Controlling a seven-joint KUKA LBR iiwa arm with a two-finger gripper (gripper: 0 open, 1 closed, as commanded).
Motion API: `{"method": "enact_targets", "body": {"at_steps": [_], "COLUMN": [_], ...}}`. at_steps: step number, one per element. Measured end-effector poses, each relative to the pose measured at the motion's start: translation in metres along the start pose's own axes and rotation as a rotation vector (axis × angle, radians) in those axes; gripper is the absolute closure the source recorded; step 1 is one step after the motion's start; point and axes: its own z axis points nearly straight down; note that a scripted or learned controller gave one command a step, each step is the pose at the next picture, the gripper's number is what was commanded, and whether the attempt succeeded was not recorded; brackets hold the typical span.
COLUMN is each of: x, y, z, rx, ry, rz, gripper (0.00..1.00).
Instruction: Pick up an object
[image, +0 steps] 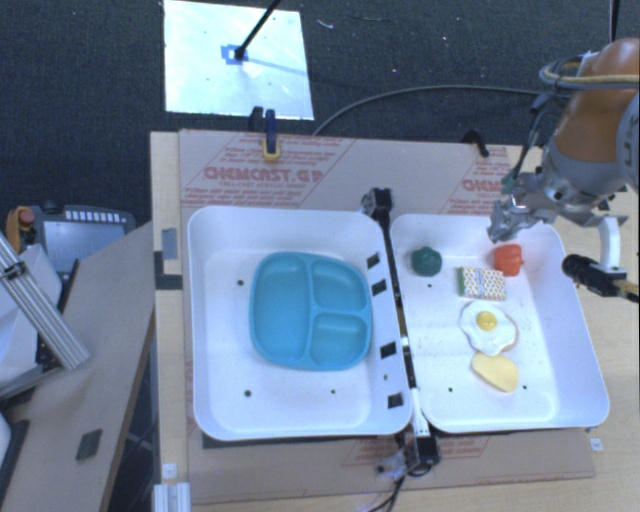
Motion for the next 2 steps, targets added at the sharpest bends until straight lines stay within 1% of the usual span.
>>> {"method": "enact_targets", "body": {"at_steps": [1, 2], "x": [0.049, 0.112], "y": [0.004, 0.000], "z": [-0.003, -0.006], "rx": [0.003, 0.005], "ry": [0.003, 0.003], "rz": [-0.004, -0.005], "gripper": [1.00, 1.00]}}
